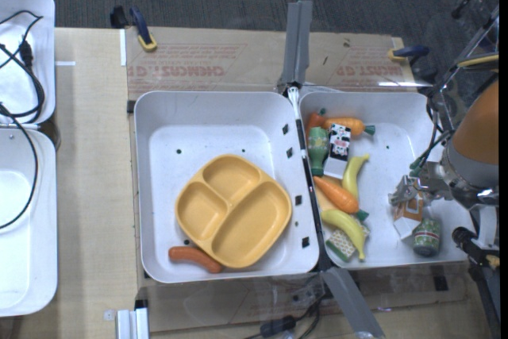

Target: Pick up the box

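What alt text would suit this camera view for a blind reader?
Two white bins side by side: the right bin holds a small cow-print box, carrots, bananas and other toy food, with the gripper near its right edge. The left bin holds a yellow divided plate and a sausage.

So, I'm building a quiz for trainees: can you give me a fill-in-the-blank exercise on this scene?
1. The yellow divided plate lies in the ____ bin.
2. The sausage lies at the plate's lower ____ edge.
3. The cow-patterned box lies in the ____ bin.
4. The plate has ____ compartments.

Missing words: left; left; right; three
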Robot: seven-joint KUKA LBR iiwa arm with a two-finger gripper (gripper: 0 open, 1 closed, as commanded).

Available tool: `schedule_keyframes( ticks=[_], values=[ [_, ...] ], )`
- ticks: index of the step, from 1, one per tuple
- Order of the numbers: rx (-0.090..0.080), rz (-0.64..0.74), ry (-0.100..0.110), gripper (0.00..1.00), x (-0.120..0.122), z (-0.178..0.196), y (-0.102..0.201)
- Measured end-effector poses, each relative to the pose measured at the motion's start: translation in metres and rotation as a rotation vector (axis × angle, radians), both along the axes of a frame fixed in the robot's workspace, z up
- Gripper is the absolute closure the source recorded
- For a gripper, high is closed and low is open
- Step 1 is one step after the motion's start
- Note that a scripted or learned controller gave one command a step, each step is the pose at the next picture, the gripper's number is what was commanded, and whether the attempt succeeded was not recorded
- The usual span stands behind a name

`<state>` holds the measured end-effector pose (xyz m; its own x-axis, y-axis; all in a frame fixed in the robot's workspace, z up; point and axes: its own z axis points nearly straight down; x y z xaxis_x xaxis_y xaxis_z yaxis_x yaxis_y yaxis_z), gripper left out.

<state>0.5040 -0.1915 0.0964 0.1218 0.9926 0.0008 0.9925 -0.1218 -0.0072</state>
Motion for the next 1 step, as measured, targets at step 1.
schedule_keyframes(
  ticks=[1],
  values=[
    [-0.004,-0.136,-0.001,1.00,-0.0105,0.1355,0.0716]
  ],
)
